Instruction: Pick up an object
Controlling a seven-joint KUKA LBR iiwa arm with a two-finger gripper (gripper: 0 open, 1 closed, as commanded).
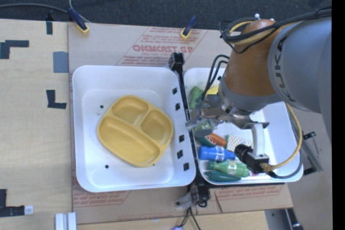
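End effector [202, 122] is hanging low over the left side of the right bin [288, 116], among the small objects piled there.

Whether it is released or clenched I cannot tell, since the grey arm [280, 70] with its orange band is covering most of it from above. Candidate objects are lying just beside and below it: an orange piece [215, 140], a blue bottle-like item [217, 154] and a green one [229, 169], packed close together near the bin's front. Over in the left bin [86, 132], a yellow divided plate [135, 130] is sitting alone, well apart from the arm. Judging by the pose, the reach-and-descend step is under way; the next move is calling for closing on one item and lifting straight up, clear of its neighbours and the bin wall.
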